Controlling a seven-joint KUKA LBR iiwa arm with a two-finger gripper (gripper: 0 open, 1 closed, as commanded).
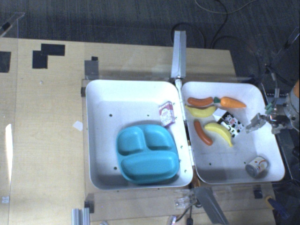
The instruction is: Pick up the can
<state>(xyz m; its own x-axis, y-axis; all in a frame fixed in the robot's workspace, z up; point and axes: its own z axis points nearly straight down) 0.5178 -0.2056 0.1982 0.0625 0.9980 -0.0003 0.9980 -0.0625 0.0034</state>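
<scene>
The can [257, 166] is small and silvery. It lies on its side in the near right corner of the right bin [234, 172], with its round end toward the camera. My gripper [256, 122] reaches in over the right bin's right side, well behind the can and apart from it. Its tip hangs just right of a small black-and-white box [230, 123]. Nothing shows between the gripper and the can.
The right bin also holds two sausages [200, 101] [203, 132], two bananas [200, 111] [220, 133] and a carrot [232, 102], all in its far left half. The left bin [103, 125] holds a blue divided tray [147, 153] and a red-and-white packet [166, 113].
</scene>
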